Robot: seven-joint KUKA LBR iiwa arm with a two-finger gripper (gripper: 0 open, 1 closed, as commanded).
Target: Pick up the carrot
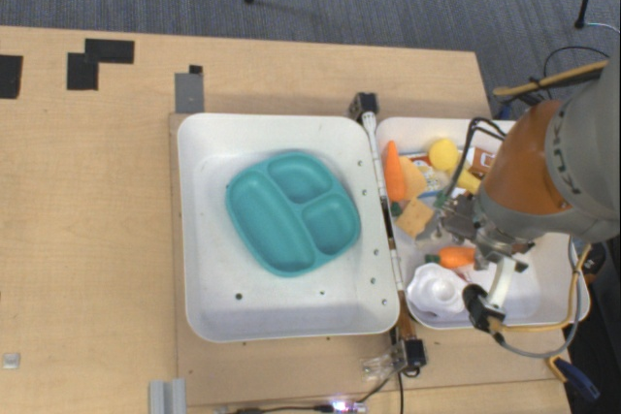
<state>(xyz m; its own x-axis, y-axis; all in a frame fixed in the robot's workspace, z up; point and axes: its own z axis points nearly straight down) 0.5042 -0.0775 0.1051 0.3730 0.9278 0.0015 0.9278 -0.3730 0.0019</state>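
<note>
Looking down on the bench (87, 238), the camera view shows two shallow white bins set side by side. Left bin (223, 305): it holds a teal divided plate (291, 213) with three compartments, lying flat near the bin's centre and turned at a slant to the walls.

Right bin (553, 301): several small items are crowded toward its left and upper parts. The carrot (394, 170), orange and tapered, lies along the bin's left wall near the upper corner, just beside the divider between the two bins. A yellow lemon-like item (443, 153) sits to its right near the top wall. A tan wedge-shaped piece (412, 218) rests below the carrot. A small orange rounded item (455, 257) lies lower down, and a white cup-like object (434, 291) sits near the bin's bottom left corner.

Arm: the grey arm (582, 160) with its orange band (519, 170) enters from the right and hangs over the right bin. The gripper (456, 230) sits low among the items, near the tan piece and the small orange item, apart from the carrot. Whether its fingers stand apart or together cannot be told; the wrist body covers them. The carrot is not seen between them.
</note>
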